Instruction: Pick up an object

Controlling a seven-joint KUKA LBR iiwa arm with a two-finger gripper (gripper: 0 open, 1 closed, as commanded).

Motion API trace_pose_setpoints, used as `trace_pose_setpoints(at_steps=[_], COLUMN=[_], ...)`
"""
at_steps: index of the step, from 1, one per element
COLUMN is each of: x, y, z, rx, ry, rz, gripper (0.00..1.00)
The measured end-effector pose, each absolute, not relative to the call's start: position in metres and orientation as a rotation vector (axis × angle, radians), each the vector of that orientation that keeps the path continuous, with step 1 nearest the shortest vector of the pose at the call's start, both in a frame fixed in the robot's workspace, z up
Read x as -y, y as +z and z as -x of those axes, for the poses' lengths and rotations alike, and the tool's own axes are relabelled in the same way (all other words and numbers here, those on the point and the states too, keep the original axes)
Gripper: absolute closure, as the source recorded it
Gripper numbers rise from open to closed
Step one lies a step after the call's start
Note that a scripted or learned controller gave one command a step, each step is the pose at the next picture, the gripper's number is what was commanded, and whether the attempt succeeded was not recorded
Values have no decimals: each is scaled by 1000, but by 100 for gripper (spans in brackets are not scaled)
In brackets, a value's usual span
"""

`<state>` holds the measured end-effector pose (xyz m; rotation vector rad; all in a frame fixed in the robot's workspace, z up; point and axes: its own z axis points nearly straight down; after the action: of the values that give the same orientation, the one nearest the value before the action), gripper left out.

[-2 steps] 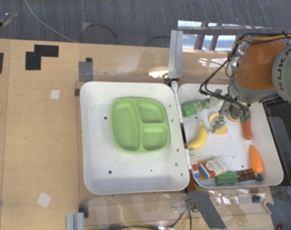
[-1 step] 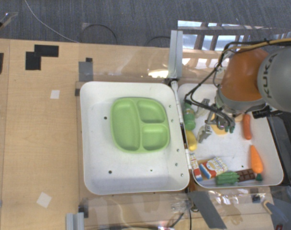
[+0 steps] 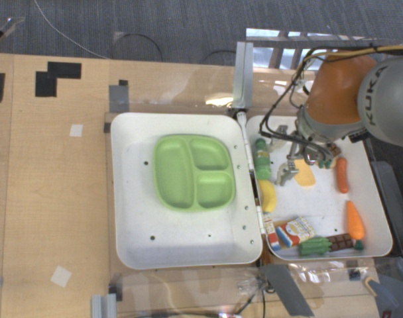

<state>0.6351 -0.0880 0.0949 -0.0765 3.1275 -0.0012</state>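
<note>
Camera view, from above at a slant. Wooden table [image 3: 49, 197] carries two white bins side by side. Left bin [image 3: 138, 237] holds a green divided plate [image 3: 191, 171], lying flat near the bin's middle, three compartments, nothing in them.

Right bin [image 3: 377, 240] holds the loose items. Along its left wall: a green bottle [image 3: 262, 158], upright in the picture, and just below it a banana [image 3: 268, 195], the two nearly touching end to end. Near the bin's middle: a yellow block [image 3: 306, 177]. Toward the right wall: a red sausage [image 3: 342, 175], and below it a carrot [image 3: 354, 220], apart from each other. Along the near edge: a small red and white carton [image 3: 291, 232], a green toy [image 3: 314, 246] just beside it, and a dark brown bar [image 3: 341, 243] touching the green toy's right end.

Arm enters from the right, orange band above the wrist over the bin's far right corner, cables looped around it. Gripper [image 3: 295, 167] hangs over the upper middle of the right bin, between the bottle and the sausage. One finger [image 3: 286, 173] points down just left of the yellow block, close to its edge; contact cannot be judged. The fingers look parted, with nothing seen between them.
</note>
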Motion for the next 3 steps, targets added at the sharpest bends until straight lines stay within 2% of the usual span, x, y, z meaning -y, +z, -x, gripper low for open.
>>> trace_pose_setpoints(at_steps=[1, 2, 3], x=[86, 84, 42], y=[89, 104, 230], z=[-668, -674, -669], rx=[-3141, -3111, -3084], ry=[-2, -3, 7], rz=[-241, -233, -436], gripper=[0, 100, 100])
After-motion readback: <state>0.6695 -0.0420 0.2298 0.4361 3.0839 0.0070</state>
